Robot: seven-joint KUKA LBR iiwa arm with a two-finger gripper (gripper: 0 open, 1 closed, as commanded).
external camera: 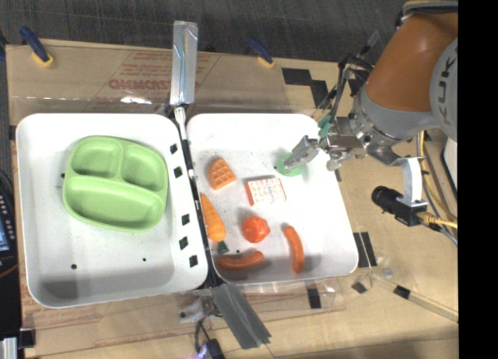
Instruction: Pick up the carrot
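The arm [412, 61] is cut off at right.

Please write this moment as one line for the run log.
phase: approach | gripper: above right bin, upper right part | carrot: at bin's left wall, not held | plate: left bin

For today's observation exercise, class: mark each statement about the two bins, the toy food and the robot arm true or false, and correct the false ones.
1. The carrot lies in the right bin, against its left wall. True.
2. The green plate sits in the right bin. False: it sits in the left bin.
3. The gripper holds the carrot. False: it hangs near the right bin's upper right, apart from the carrot.
4. The tomato lies right of the carrot. True.
5. The waffle rests on the plate. False: it lies on the right bin's floor.
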